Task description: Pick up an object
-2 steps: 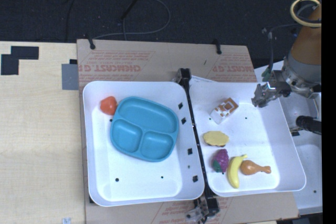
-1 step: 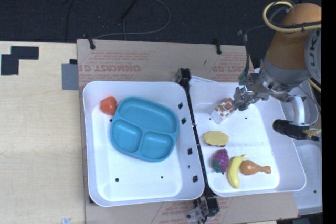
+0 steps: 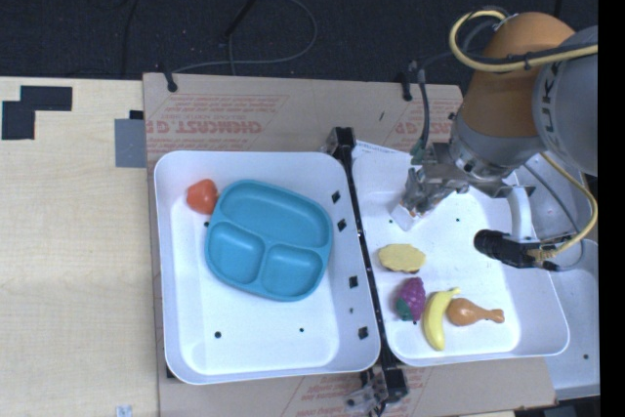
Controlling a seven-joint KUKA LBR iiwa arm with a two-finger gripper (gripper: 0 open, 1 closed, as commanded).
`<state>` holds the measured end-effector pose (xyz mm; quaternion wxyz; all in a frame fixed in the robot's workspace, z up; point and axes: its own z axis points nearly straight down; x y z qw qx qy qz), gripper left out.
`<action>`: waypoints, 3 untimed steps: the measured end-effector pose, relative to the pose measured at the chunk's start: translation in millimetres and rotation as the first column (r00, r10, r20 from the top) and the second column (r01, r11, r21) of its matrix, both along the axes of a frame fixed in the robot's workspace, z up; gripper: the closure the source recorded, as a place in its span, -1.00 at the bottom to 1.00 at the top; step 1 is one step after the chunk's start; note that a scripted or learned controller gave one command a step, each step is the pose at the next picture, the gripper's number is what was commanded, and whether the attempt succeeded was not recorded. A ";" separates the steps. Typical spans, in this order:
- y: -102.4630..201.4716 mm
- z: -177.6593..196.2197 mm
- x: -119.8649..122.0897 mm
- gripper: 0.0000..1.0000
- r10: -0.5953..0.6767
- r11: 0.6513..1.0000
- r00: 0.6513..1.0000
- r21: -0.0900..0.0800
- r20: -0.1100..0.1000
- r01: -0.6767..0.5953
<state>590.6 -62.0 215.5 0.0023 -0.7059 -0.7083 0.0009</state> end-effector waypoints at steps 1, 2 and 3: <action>45.7 -6.3 -6.5 1.00 -0.001 1.000 1.000 -0.001 0.000 0.001; 100.3 -10.2 -14.6 1.00 -0.002 1.000 1.000 -0.001 -0.001 0.002; 151.5 6.7 -11.0 1.00 0.001 1.000 1.000 -0.002 0.002 -0.001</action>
